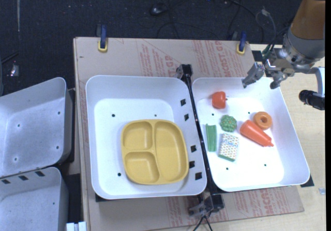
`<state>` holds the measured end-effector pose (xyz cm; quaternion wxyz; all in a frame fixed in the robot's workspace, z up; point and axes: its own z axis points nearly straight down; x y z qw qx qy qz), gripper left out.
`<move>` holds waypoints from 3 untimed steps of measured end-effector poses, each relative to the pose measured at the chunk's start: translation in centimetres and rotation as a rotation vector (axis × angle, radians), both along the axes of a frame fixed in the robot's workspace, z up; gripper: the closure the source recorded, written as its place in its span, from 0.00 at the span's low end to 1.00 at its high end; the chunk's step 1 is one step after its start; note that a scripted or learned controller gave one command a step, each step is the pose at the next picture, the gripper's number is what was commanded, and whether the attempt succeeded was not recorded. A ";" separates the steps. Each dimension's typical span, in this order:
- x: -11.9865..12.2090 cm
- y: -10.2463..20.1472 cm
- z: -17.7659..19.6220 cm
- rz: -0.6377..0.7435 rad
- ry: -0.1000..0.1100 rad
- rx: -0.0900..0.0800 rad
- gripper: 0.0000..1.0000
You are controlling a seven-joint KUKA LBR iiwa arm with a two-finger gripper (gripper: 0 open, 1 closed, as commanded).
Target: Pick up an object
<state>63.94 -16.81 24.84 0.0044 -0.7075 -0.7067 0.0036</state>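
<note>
With its fingers spread and holding nothing, the gripper (264,76) hovers over the right bin's (289,116) twelve-o'clock rim, so it should drop straight onto the red tomato (219,99) at its eight o'clock, which stands apart from the broccoli (228,123).

You have two white bins on the counter (134,54): left bin (103,95), right bin (289,137). Left bin count: one yellow divided tray (154,151). Right bin count, six items: one red pepper (219,99), one broccoli floret (228,123), one green bean pod (211,137), one patterned sponge (228,147), one orange carrot (255,133), one orange ring (264,120). You also have two yellow clamps (103,44) on the counter's far edge.
</note>
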 end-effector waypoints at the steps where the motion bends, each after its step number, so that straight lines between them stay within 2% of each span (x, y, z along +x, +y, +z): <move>1: 0.2 0.0 0.7 0.002 -0.012 -0.002 0.00; 3: -0.6 1.3 -9.5 0.002 -0.007 -0.001 0.00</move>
